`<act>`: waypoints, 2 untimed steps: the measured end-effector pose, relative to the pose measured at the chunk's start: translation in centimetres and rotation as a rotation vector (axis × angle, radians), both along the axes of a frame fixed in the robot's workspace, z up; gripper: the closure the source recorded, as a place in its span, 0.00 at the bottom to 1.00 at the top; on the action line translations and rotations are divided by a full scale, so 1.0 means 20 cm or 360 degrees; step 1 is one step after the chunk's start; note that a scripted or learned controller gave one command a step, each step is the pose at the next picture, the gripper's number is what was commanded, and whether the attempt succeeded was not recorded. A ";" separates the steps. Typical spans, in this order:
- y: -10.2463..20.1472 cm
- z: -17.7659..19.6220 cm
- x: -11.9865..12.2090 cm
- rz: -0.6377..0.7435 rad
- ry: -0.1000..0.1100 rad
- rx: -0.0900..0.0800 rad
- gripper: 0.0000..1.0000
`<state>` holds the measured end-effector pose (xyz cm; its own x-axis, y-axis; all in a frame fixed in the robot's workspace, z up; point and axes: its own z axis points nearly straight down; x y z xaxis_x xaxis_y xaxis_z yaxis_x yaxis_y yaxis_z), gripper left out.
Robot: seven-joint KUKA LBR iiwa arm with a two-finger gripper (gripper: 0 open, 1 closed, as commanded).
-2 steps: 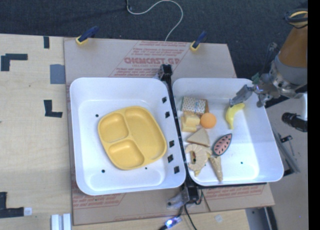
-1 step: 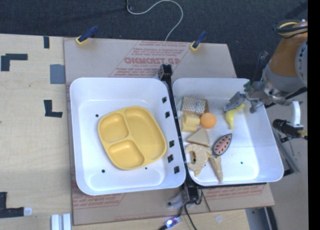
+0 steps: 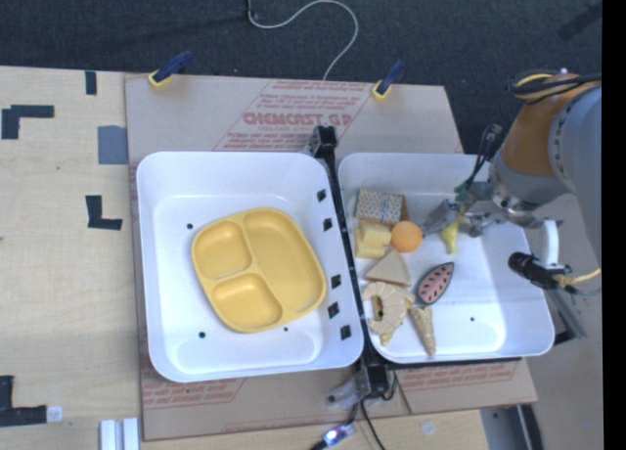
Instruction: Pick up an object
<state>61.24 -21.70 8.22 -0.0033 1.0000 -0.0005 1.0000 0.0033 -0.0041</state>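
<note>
Hovering over the right bin [image 3: 489, 340], the gripper [image 3: 452, 218] sits beside a yellow piece [image 3: 449, 238]; finger state unclear. The orange ball [image 3: 407, 236] alongside looks light, smooth, likely to roll.

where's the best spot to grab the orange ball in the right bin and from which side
Probably straight from above, closing across the middle of the orange ball. It is round, so no side grips better than another, but the yellow cheese block touches its left and a tan wedge lies just below. The gripper sits at its right; fingers placed upper and lower right would find the most room.
</note>
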 end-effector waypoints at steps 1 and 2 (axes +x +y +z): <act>0.00 0.02 0.00 -0.0003 -0.0007 -0.0003 0.00; 0.00 0.07 0.00 -0.0001 -0.0008 -0.0004 1.00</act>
